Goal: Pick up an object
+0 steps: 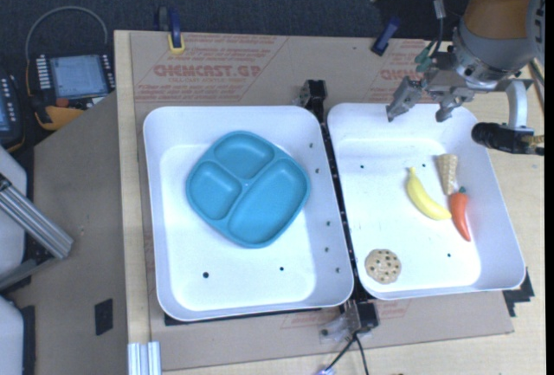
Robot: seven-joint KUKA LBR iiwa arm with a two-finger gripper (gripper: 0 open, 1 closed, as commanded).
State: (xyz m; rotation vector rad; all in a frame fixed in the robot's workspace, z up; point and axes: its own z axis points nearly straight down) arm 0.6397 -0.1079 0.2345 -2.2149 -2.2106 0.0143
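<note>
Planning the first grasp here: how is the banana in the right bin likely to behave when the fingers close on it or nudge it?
The banana looks like smooth moulded plastic, so probably stiff, light and somewhat slippery. Its curved, rounded body may pivot or rock if pushed. It lies close beside the carrot and cone, so a nudge could shift them. The gripper hangs open above the bin's far edge.

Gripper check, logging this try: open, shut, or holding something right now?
Gripper: open, holding nothing, above the right bin's far edge.
</note>
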